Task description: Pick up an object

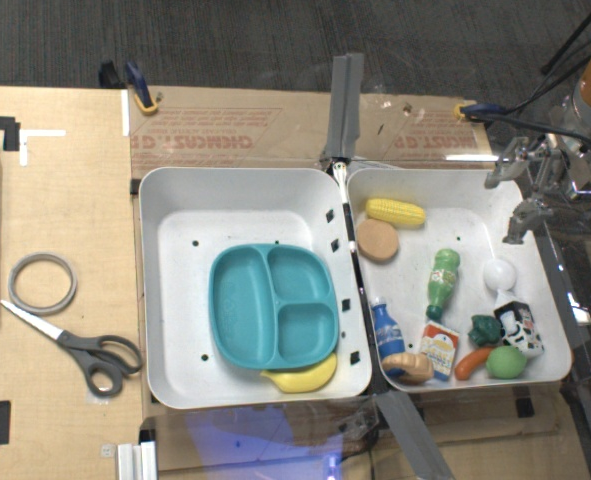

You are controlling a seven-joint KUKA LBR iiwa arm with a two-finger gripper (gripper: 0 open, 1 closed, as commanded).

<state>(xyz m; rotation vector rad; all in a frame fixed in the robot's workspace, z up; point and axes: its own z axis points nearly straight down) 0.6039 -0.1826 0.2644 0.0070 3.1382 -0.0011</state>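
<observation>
The gripper (pixel 523 200) hung over the top right corner of the right bin (pixel 472 194), and I could not tell how its jaws stood, because the metal parts there were small and jumbled. Nothing showed between them. The right bin held many small things. A yellow corn cob (pixel 395 211) lay near the top, with a round tan cookie (pixel 377 240) just below it. A green bottle (pixel 441 282) lay in the middle, and a white ball (pixel 499 275) sat to its right, close under the gripper. Along the bottom were a blue bottle (pixel 384 328), a brown bread roll (pixel 410 367), a small juice box (pixel 439 349), an orange carrot (pixel 471 362), a dark green toy (pixel 485 328), a light green ball (pixel 506 362) and a black and white cow toy (pixel 518 328), all packed close together. The left bin (pixel 165 268) held a teal plate (pixel 273 306) with three parts, and a yellow banana (pixel 303 376) peeked out from under its lower edge. On the desk (pixel 65 198) to the left lay scissors (pixel 75 343) and a ring of tape (pixel 42 282).
</observation>
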